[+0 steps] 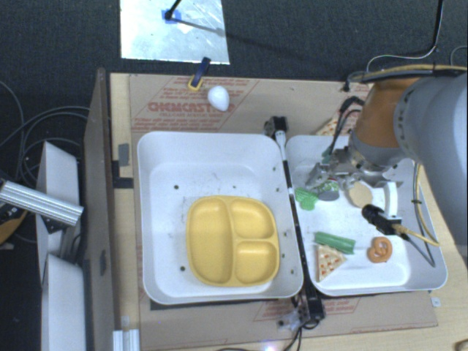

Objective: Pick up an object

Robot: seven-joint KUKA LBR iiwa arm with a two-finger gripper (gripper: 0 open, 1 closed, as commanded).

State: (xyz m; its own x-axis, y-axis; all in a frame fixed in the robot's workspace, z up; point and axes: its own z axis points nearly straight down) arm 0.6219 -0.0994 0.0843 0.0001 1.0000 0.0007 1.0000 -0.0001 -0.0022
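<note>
from above, the arm point(409, 115) reaches into the right bin point(420, 265), and its gripper point(329, 175) hangs low over the bin's upper left part, just above a green piece point(306, 199). i cannot tell how wide the hand stands; the wrist hides it. nearby lie a green stick point(335, 241), a pizza slice point(327, 260), a pretzel point(379, 249) and a tan round piece point(359, 194). to do this well, i'd say centre on one piece, clear of the bin wall, before closing. the left bin point(157, 196) holds a yellow divided tray point(232, 240). both sit on cardboard point(175, 101); a white egg point(218, 97) rests there; cables trail over dark carpet.
</note>
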